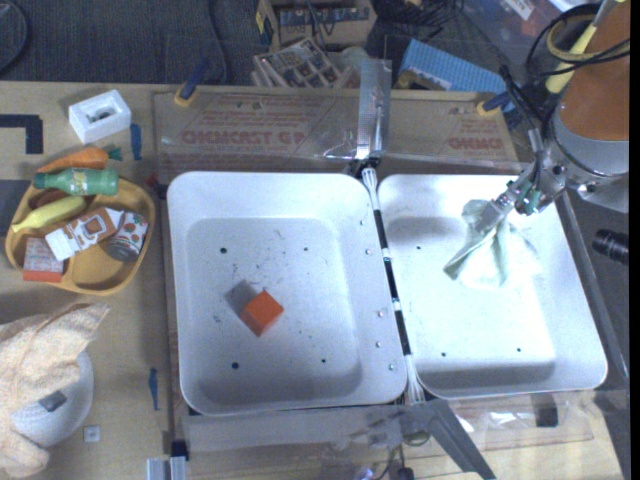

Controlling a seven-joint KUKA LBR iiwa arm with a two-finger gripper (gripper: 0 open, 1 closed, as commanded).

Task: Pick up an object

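Note:
My gripper hangs over the upper right part of the right bin, shut on a pale green-white cloth. The cloth is pinched at its top end between the fingers and trails down and to the left, its lower corner near the bin floor. An orange block lies on the floor of the left bin, left of centre, far from the gripper.
A yellow bowl of toy food and packets sits left of the bins. A beige towel lies at the lower left, and a small white box at the upper left. Cables and boxes crowd the back.

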